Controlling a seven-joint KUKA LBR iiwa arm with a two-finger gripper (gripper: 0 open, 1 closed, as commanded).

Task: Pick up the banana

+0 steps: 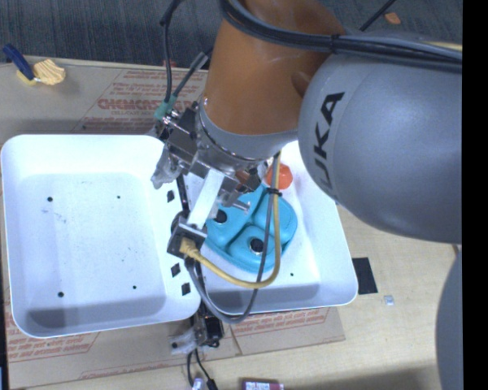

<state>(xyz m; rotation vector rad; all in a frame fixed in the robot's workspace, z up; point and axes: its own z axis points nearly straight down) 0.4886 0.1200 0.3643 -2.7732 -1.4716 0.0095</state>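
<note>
My gripper [237, 192] hangs low over the left part of the right bin [338, 276], under the broad orange band and grey wrist that cover much of that bin. Directly below and to the right of it lies a blue plastic thing [256, 234] with dark holes in its top. A small orange round thing [281, 177] sits just behind the blue one, half hidden by the arm. The arm hides the bin's back part.
The left bin [16, 157] stands beside the right one, sharing a narrow gap near the gripper. Both rest on brown cardboard [106, 96]. A small yellow and blue item [42, 71] lies on the bench at the far left corner.
</note>
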